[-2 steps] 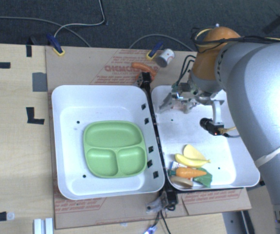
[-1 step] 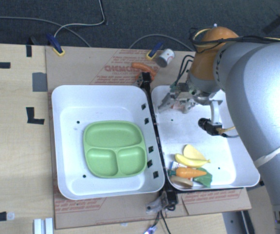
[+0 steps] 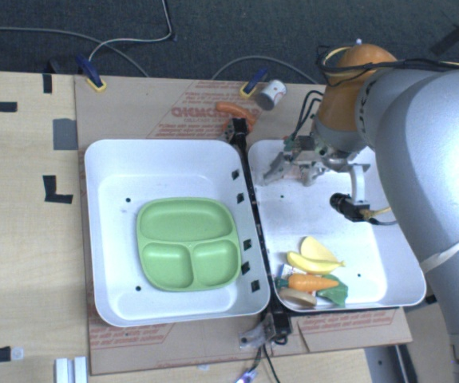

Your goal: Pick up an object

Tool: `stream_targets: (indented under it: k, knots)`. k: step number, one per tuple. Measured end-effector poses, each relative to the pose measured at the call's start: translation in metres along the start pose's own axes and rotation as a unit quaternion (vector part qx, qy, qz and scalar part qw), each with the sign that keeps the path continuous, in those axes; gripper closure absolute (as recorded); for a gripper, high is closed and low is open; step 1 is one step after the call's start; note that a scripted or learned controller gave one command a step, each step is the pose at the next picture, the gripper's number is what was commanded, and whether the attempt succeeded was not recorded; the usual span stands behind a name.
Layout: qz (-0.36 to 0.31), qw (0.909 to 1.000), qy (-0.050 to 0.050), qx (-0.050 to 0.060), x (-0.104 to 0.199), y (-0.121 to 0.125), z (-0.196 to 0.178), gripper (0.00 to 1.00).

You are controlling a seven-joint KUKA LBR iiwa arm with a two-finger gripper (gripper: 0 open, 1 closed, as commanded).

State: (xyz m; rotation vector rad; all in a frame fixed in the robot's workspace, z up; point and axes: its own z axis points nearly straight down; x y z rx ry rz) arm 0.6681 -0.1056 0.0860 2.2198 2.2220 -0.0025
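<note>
Grey and bulky, the arm's rounded casing [image 3: 425, 158] fills the right side closest to the lens, with the orange band [image 3: 349, 94] above the wrist. Starting at the left, the left white bin [image 3: 105, 214] holds a green plastic plate with three compartments [image 3: 187, 242], lying flat near its middle. Past the divider, the right white bin [image 3: 373, 294] carries a small heap of toy food in its near left corner: a yellow banana-shaped piece [image 3: 315, 256], an orange toy carrot [image 3: 314, 282] with something green [image 3: 337, 294] beside it. The two-finger gripper [image 3: 293, 168] hangs over that bin's far end, well apart from the heap. Its fingers are spread apart with nothing between them.
</note>
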Motion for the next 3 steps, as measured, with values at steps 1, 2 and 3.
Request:
stream_targets:
  k: [1, 2, 3]
  knots:
    - [0.000, 1.0000, 0.000, 0.000, 0.004, 0.000, -0.013, 0.00]
    - [0.000, 1.0000, 0.000, 0.000, 0.005, 0.000, 0.001, 0.00]
    - [0.000, 1.0000, 0.000, -0.001, 0.008, 0.000, 0.001, 0.00]
